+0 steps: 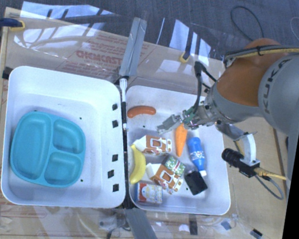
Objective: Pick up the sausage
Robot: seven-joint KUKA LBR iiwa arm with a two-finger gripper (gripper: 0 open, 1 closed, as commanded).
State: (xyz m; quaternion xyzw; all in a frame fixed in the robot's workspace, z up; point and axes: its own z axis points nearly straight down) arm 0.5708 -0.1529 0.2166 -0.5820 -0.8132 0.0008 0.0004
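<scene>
The sausage is a small reddish-brown link lying flat near the back left corner of the right bin. My gripper hangs over the middle back of that bin, a short way right of the sausage and slightly nearer the front. It sits just above the top of an orange carrot. Nothing shows in its grasp, and the sausage lies apart from it.
Around the carrot in the right bin lie a blue bottle, a banana, a black block and three small cartons. The left bin holds a blue divided plate. The arm reaches in from the right.
</scene>
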